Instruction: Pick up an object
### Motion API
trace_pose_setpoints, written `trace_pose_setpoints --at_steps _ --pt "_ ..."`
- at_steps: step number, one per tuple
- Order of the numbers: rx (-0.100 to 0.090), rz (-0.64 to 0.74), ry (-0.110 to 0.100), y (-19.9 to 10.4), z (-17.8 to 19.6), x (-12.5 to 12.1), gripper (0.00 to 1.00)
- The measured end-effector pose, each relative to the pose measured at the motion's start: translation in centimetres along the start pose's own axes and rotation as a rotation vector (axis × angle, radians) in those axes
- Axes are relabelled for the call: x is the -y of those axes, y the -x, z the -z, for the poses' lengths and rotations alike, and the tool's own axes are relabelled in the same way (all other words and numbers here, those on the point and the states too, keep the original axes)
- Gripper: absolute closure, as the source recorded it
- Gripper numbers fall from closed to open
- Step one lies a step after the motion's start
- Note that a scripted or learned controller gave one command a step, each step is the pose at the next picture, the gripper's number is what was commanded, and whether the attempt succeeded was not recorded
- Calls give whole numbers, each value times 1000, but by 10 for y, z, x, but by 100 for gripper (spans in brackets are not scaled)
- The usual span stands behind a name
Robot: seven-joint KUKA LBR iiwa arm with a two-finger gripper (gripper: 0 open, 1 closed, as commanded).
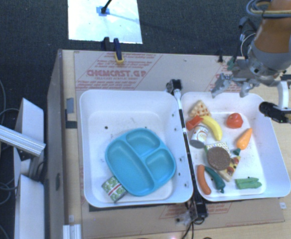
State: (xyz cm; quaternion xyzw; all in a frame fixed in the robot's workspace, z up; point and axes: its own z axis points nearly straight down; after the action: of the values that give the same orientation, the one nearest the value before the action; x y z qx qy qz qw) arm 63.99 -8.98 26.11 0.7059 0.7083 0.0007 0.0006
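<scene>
The claw point(233, 85) hangs above the far rim of the right bin point(280, 169), its two fingers spread apart with nothing between them, so by my judgement the pick has not begun: no object is gripped or lifted, and the descent, closing and raising all remain. Closest below the claw lie the red tomato point(234, 120) and the pizza slice point(199, 108), with the yellow banana point(214, 127) and the orange carrot point(243, 139) just beyond them. Farther on sit a small can point(200, 135), a round brown cookie point(218, 158), a red sausage point(204, 179), a dark green pepper point(216, 179) and a green bean pod point(248, 183), all loose on the bin floor. Well away from the claw, across the divider, the left bin point(100, 108) on the desk point(135, 68) carries a blue sectioned plate point(140, 161) and a small striped packet point(113, 188) touching its near edge.
</scene>
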Motion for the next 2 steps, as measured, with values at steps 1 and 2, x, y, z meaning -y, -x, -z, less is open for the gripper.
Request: trace_pose_setpoints --at_steps 1,2 --pt "-1 2 -4 -44 -77 37 0" --pt "0 -1 1 -6 -167 26 0"
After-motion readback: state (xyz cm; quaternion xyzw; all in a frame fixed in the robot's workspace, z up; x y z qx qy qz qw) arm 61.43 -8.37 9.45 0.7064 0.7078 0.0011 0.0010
